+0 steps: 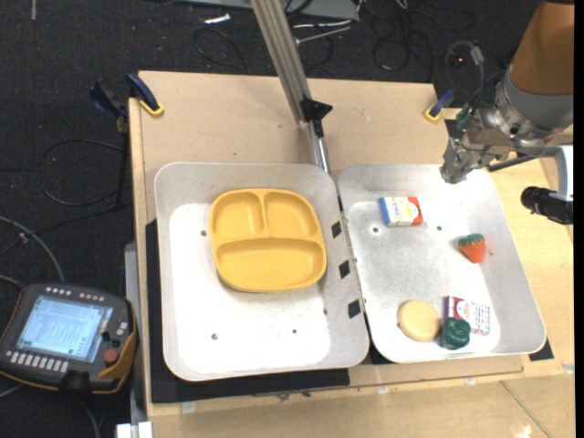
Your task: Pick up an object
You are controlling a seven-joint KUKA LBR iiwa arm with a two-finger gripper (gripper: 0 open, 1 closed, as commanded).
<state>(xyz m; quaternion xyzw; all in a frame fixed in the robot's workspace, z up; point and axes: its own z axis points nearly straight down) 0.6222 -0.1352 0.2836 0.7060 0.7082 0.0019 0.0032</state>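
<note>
Scanning from the left, a yellow divided plate (268,239) is seen lying in the left bin (182,336). In the right bin (511,336) a small carton (401,211), a strawberry toy (473,247), a round beige piece (419,320), a green toy (454,334) and a second carton (474,316) are all seen resting on the floor, so nothing is judged picked yet. The end effector (454,170) is held above the bin's far right corner, well apart from every object; whether its tips are apart cannot be told. No obstruction is seen between it and the objects.
</note>
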